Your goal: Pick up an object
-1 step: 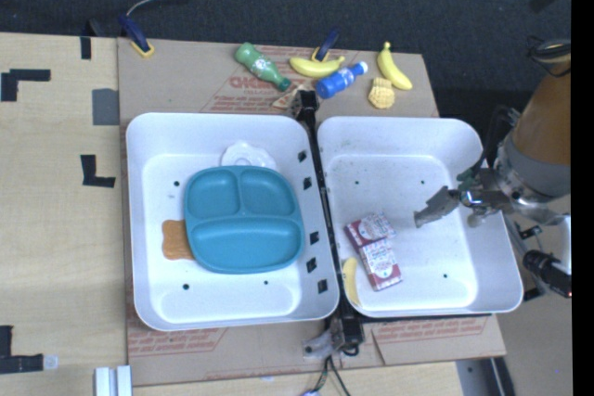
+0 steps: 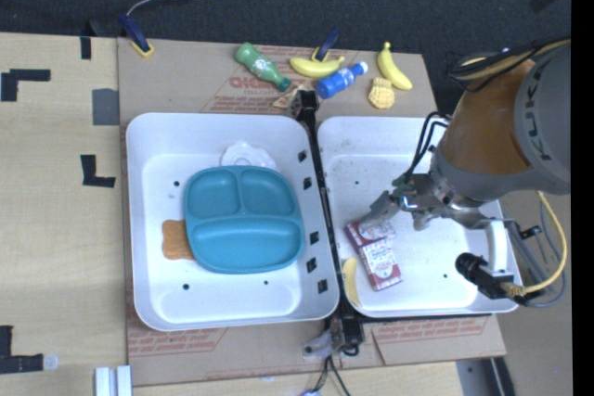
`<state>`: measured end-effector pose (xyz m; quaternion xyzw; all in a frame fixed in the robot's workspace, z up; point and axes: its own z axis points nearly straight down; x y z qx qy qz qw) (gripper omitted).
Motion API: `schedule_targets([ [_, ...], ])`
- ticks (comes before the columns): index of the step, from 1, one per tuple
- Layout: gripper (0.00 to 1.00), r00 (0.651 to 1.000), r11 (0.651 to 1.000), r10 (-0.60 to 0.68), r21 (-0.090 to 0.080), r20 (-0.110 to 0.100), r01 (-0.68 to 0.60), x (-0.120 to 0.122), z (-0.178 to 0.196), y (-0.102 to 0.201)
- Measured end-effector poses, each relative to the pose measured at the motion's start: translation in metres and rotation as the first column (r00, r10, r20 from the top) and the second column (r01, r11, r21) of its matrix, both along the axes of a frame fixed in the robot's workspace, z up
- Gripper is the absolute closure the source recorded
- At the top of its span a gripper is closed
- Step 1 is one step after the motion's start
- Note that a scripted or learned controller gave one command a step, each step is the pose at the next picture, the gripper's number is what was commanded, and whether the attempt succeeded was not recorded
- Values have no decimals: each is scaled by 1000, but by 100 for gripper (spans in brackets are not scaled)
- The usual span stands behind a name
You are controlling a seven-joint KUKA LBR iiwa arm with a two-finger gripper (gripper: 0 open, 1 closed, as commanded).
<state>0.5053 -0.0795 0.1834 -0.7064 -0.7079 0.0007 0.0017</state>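
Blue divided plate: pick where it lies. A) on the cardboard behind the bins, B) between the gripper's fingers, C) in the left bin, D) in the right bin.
C: the blue divided plate lies flat in the left bin, while the gripper is over the right bin by the red packet.

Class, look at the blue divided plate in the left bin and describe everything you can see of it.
The blue divided plate is a teal, rounded-rectangle tray that looks like smooth plastic, with raised ridges splitting it into three compartments, two smaller at the back and one larger in front. It lies flat, right side up, in the middle of the left bin. It partly covers a white object at its back edge and an orange piece at its left edge. Nothing rests in it.
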Motion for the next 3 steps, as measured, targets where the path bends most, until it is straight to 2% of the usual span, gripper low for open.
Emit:
schedule_targets([
  [1,0,1000,1000,-1,-1,6,1,16,-97,-21],
  [2,100,1000,1000,-2,-1,5,2,16,-88,-21],
  [3,100,1000,1000,0,-1,1,0,36,1,44],
])
